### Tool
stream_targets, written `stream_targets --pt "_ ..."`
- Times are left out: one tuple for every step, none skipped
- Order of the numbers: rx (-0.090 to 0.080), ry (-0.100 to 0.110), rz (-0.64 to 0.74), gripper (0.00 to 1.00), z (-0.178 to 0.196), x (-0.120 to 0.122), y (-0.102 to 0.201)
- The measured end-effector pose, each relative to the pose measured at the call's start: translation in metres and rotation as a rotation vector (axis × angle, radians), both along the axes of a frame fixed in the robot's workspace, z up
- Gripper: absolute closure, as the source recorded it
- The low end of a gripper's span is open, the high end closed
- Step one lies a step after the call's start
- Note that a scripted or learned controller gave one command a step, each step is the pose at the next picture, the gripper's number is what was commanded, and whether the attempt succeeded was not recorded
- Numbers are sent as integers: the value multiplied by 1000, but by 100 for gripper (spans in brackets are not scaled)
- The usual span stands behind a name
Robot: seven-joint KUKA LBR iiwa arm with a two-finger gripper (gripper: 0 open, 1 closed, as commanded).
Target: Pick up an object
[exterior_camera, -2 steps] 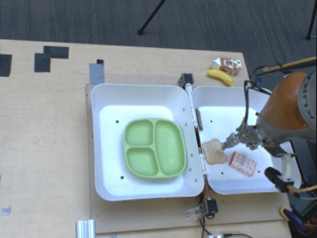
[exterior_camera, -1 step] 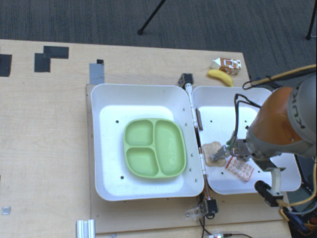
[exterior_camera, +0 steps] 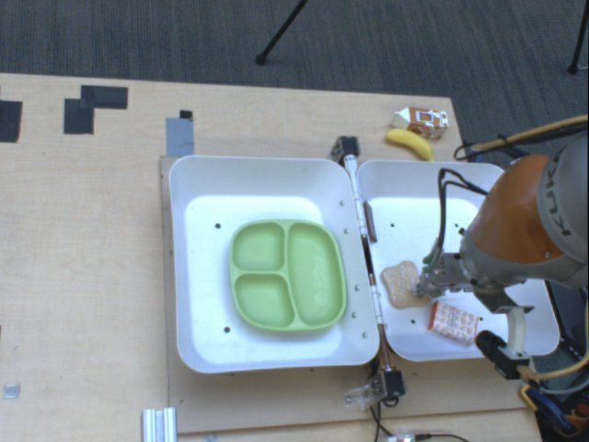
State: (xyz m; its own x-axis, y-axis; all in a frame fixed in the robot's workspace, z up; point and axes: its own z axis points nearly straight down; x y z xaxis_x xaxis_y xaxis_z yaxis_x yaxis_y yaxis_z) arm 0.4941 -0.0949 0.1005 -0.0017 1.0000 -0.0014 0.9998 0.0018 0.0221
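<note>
While the grey arm with its orange band [exterior_camera: 515, 212] reaches in from the right over the right bin [exterior_camera: 405, 187], its gripper [exterior_camera: 434, 279] sits low at the right edge of a piece of toast [exterior_camera: 400, 284]; whether the pincer is spread or pressed together cannot be told, as the arm's bulk covers it. That toast is a small tan slice, roughly square with rounded corners, paler in the middle and slightly browner round the crust, lying flat on the white floor of the right bin near its left wall. Just to the right and nearer lies a small red-and-white patterned packet [exterior_camera: 454, 321], tilted, close to the bin's near rim. A dark, slim object [exterior_camera: 368, 221] rests along the divide between the bins. In the left bin [exterior_camera: 198, 274] lies a pale green divided plate [exterior_camera: 287, 275] with three compartments. On the wooden bench [exterior_camera: 83, 247] beyond the right bin are a yellow banana [exterior_camera: 409, 143] and, just beside it, a small brown-and-white carton [exterior_camera: 423, 119].
</note>
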Motion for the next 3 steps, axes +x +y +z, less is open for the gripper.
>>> stream_targets --pt "0 2 1 0 -1 0 0" --pt "1 -3 2 100 10 1 1" --pt "1 -2 2 0 10 1 1"
